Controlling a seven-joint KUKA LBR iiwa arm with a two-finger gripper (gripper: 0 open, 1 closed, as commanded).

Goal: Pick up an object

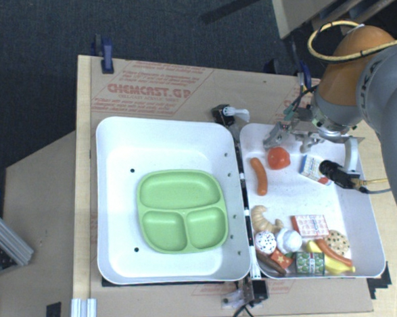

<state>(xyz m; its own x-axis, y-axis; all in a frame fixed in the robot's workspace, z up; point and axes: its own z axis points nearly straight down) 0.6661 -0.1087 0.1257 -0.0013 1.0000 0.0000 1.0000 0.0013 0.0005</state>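
I can't tell whether my hand [296, 135] is open. The tomato [278, 157] just below looks light, smooth, slippery; I'd pinch its widest middle.

divided tray [181, 211] mid left bin [109, 182], sausage [259, 176] by right bin's [366, 230] left wall, food pile [301, 246] along its near edge

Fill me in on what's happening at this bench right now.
A grey arm reaches in from the right, its gripper low over the far end of the right bin, just above a red tomato-like toy. Nothing visibly sits between its fingers. More toy food is heaped at that bin's near end. The left bin holds a green divided plate.
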